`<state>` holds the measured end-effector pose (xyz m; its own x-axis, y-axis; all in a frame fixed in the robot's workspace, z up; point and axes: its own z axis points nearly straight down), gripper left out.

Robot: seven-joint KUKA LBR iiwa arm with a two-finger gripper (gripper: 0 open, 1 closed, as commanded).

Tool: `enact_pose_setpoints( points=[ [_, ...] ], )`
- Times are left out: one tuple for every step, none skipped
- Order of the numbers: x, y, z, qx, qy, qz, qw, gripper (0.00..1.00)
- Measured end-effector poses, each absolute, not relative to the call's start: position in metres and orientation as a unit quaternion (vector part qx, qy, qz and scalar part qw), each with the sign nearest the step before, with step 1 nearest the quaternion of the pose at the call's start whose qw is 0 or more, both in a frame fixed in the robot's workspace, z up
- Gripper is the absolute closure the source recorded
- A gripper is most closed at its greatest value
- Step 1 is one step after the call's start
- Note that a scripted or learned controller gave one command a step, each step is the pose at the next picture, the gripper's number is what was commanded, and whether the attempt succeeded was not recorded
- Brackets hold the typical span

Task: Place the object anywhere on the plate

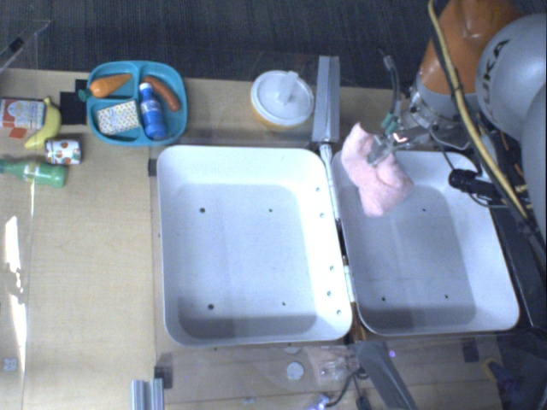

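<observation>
The gripper (382, 143) hung over the upper left part of the right bin (461, 314), and a pink cloth (376, 178) drooped from its fingers, so it was closed on that cloth near the cloth's upper end. The cloth was lifted, judging by the way it draped: its long axis ran from the gripper downward and slightly right in the camera view, with the loose bulk bunched below the grip point and the upper left corner reaching toward the divider between the 2 bins.

No ordinary plate was plain to see. The likeliest target was the blue divided plate (175, 92) on the bench (85, 272), far to the gripper's left and a little farther from the camera, beyond the left bin (248, 246). It already carried toy food in its 3 sections. A white lidded cup (282, 98) stood between gripper and plate, just off that line.

So the coming move looked like a long carry leftward across the left bin's far edge, with the hanging tail needing clearance over the cup and bin rim.
</observation>
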<state>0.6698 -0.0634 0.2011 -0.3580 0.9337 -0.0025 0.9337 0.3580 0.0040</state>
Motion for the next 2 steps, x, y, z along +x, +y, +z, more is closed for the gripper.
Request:
enact_pose_setpoints(
  points=[
    [0.671, -0.061, 0.225, 0.563, 0.826, 0.0011, 0.002, 1.00],
    [0.659, -0.006, 0.216, 0.387, 0.922, 0.0008, 0.001, 1.00]
  ],
)
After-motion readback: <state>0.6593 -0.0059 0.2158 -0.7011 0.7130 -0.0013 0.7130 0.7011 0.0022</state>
